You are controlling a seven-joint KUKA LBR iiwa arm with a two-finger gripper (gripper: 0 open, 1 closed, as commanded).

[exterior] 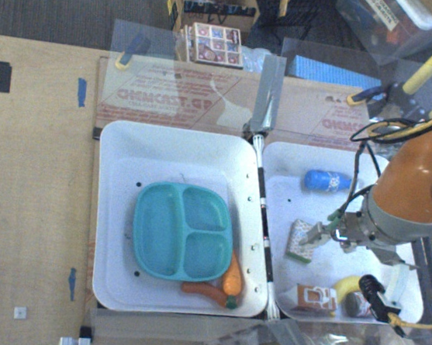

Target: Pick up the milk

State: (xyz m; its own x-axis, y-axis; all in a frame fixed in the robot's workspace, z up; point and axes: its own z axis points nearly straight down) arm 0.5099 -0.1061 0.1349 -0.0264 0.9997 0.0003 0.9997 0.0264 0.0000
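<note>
The gripper (319,234) hangs in the right bin (277,183), touching the milk carton (300,241). Whether its grip is wide or narrow cannot be told.

A divided tray (181,231) sits in the left bin (125,149), a carrot (233,278) against its near right corner. In the right bin (287,165), a bottle (327,181) lies behind a small carton (300,241).

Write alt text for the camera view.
The gripper hovers at a small grey-green carton in the right bin, near a blue bottle, a brown carton and a banana. The left bin holds a teal divided plate and a carrot.
</note>
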